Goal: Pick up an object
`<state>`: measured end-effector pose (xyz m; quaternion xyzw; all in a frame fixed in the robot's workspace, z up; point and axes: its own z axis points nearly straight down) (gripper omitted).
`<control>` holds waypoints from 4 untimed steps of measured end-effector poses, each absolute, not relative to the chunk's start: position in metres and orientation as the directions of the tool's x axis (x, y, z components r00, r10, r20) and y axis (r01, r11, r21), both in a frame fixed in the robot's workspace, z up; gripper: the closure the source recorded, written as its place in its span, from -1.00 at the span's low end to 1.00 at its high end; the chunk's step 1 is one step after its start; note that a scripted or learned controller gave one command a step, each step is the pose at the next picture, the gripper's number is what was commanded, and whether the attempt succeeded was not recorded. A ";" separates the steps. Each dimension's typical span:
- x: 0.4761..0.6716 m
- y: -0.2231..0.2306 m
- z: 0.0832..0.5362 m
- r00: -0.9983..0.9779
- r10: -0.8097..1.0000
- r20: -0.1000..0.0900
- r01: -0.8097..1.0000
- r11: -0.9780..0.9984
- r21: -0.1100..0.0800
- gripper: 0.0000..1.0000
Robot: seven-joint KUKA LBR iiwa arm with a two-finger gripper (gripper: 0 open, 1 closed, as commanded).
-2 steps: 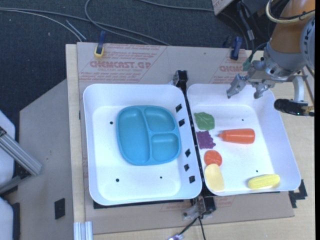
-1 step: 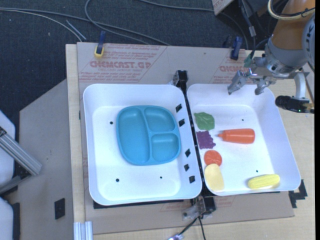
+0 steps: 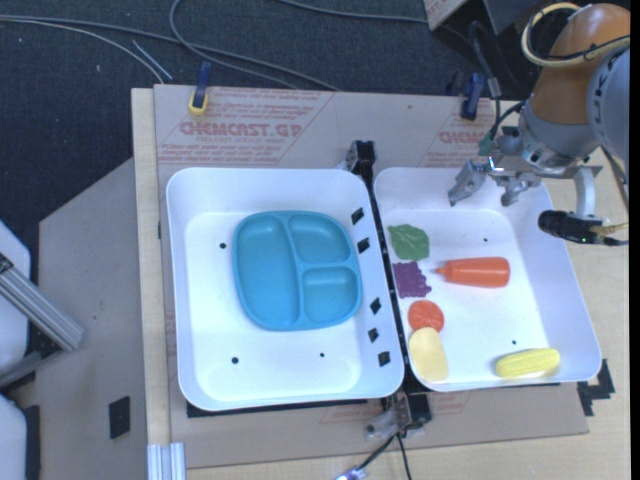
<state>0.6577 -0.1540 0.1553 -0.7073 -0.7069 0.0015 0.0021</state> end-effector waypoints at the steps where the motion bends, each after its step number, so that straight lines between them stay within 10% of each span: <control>1: 0.659 -0.148 0.108 -0.002 1.000 0.002 1.000 0.002 -0.006 -1.00; 2: 0.659 -0.147 0.084 -0.002 1.000 0.001 1.000 0.002 -0.004 -1.00; 3: 0.660 -0.147 0.098 -0.003 1.000 0.000 1.000 0.003 0.001 1.00; 4: 0.665 -0.156 0.148 -0.001 1.000 -0.002 1.000 0.001 0.006 1.00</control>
